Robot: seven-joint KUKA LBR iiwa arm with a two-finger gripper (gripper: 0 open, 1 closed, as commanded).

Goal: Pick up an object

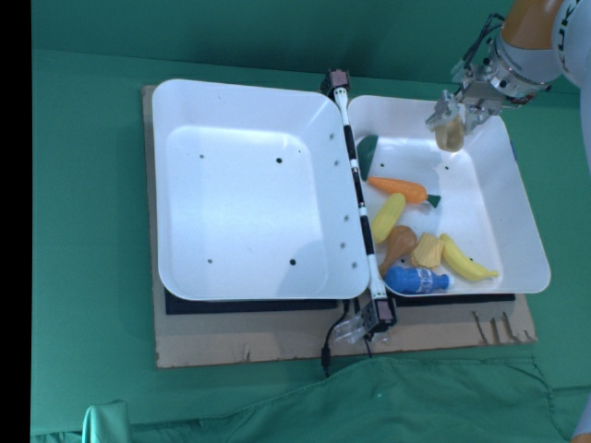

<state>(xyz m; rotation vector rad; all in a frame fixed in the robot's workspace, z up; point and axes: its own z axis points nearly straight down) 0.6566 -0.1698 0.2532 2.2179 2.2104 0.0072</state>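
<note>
A green cloth covers the bench (83, 201) and runs up into a green backdrop; a looser fold of the same cloth lies bunched along the near edge. On the cloth sits a flat brown cardboard sheet (259, 344), and on it stand two shallow white plastic bins side by side, touching along a black-and-white striped bar (355, 178) that runs between them.

The left white bin (175, 109) shows a bare floor dotted with small dark holes. The right white bin (531, 257) holds seven loose toys: one dark green wedge-shaped piece (368, 153) against its left wall, one orange plastic carrot (397, 188) lying across the middle, one yellow corn cob (388, 217) just below it, one brown pear-shaped piece (398, 245), one small pale yellow lumpy piece (428, 249), one yellow banana (466, 261) to the right, and one blue bottle with a white label (416, 279) at the near edge. The corn, brown piece, lumpy piece, banana and bottle crowd together, touching or nearly so.

The grey arm with its orange band enters from the upper right. Its two-finger gripper (451, 125) hangs above the far corner of the right bin, fingers narrowed around one tan, rounded potato-like object (451, 135), which is lifted off the bin floor, well apart from the other toys
</note>
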